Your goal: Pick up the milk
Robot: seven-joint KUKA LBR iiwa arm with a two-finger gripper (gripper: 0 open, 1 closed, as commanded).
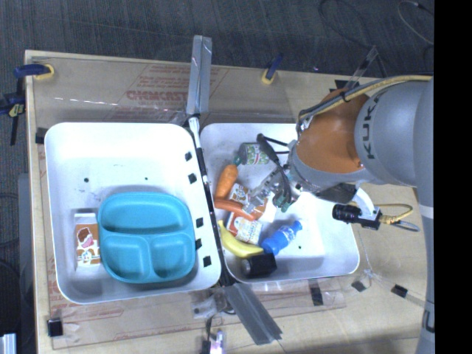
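While the arm (383, 135) reaches in from the right, its gripper (279, 190) hangs over the right bin (335, 249), just beside the clutter; how far it is open cannot be told. A carton (87, 243), seemingly the milk, lies in the left bin (110, 146) against the blue tray (146, 236). Crowding the right bin are a carrot (226, 180), packet (240, 198), banana (240, 246), blue bottle (281, 237) and dark object (258, 265)

The arm (391, 127) is smooth grey, with a rounded orange band (332, 142) just above the gripper (274, 186) and dark lettering beside it. A yellow cable (383, 85) arcs over the band. The gripper is dark metal.
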